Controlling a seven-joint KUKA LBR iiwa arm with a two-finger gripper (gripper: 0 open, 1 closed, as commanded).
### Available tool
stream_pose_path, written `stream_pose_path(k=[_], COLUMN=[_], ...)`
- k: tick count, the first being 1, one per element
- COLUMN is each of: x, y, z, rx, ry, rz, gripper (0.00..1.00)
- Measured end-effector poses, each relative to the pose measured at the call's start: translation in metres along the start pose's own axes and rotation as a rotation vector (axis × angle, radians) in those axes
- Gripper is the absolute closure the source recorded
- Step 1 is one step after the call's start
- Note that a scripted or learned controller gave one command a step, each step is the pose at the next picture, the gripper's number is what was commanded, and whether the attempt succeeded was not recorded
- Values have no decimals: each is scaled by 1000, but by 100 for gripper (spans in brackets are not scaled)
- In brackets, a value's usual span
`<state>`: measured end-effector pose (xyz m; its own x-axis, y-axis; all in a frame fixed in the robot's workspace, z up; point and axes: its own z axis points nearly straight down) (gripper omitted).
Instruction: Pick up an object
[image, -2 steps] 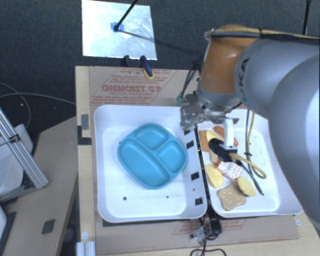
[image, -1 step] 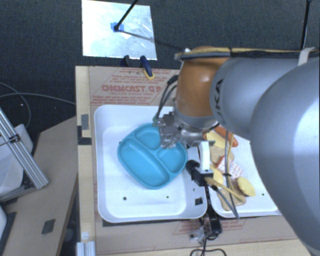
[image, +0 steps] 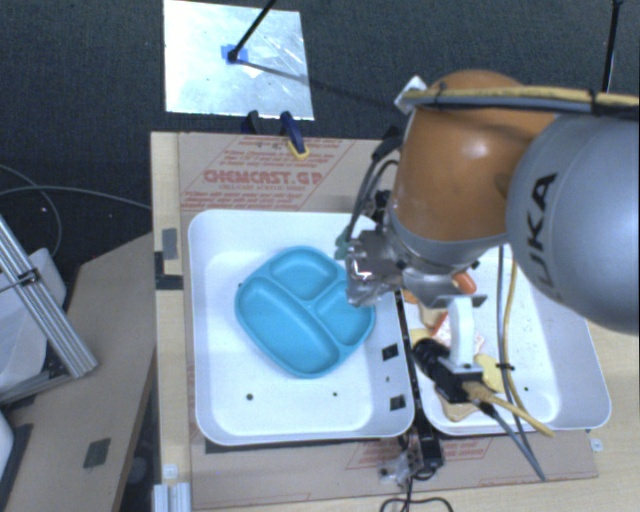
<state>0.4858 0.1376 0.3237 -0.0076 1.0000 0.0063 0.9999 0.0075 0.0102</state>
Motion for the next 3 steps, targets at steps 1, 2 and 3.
stream_pose_path(k=[1, 2, 3], x=[54, 99, 91], y=[62, 42, 64], z=[-148, -38, -172], rx=[-12, 20, -7], ry=[2, -8, 1], rz=[-1, -1, 2], gripper=[100, 100, 100])
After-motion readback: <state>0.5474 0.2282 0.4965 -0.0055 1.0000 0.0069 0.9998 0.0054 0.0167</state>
